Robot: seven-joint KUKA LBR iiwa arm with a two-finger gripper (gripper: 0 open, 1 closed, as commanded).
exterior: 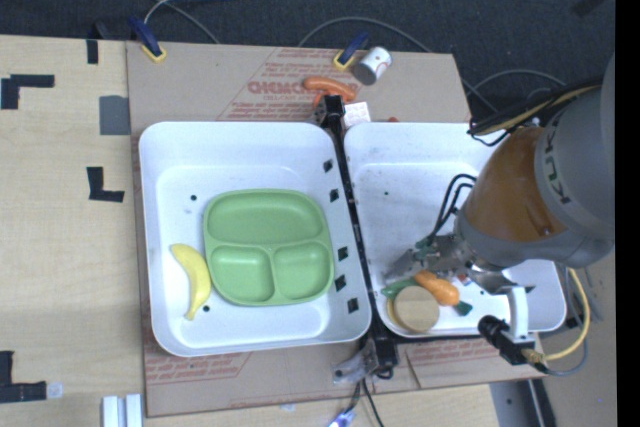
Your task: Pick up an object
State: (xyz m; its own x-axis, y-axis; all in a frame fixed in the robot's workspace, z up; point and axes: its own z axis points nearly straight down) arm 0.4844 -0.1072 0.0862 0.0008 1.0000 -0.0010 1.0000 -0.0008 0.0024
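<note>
Toy carrot (438, 288) lies near front edge of right bin (400, 165), touching tan round disc (414, 311). Gripper (432, 260) hangs just above; finger state: cannot tell. Carrot likely light, stiff, smooth plastic; grasp across middle.
</note>
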